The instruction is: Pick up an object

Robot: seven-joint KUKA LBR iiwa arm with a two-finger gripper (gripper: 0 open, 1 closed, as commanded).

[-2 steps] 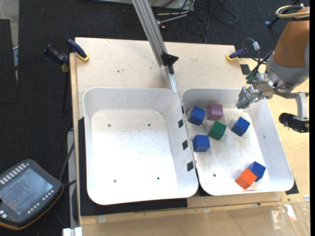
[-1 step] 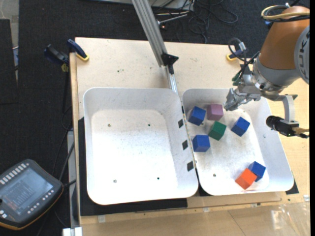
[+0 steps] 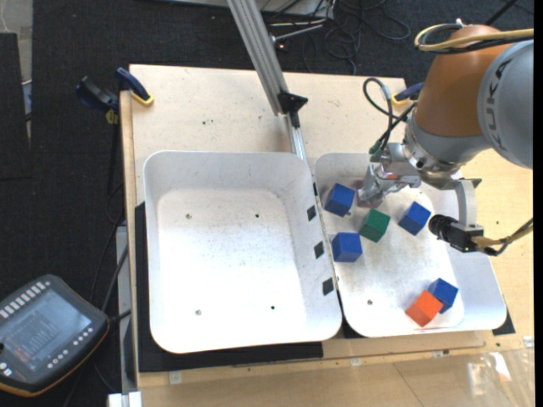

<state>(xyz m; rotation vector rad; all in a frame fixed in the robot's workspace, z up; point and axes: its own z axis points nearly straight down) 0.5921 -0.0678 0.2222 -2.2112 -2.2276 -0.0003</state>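
Camera view: my two-finger gripper (image 3: 373, 195) hangs over the right-hand shallow white bin (image 3: 475, 299).
Whether I am open or closed, I cannot tell. The small green cube (image 3: 374, 225) sits just at my 6 o'clock, blue cubes nearby. It looks light, rigid and smooth-faced; I judge opposite flat sides the best hold.

We see even, bright overhead light, with the two white bins (image 3: 229, 253) close to washed out and only soft, short shadows beside the blocks. The dark floor (image 3: 68, 24) swallows detail, and the whole picture looks slightly soft and grainy.
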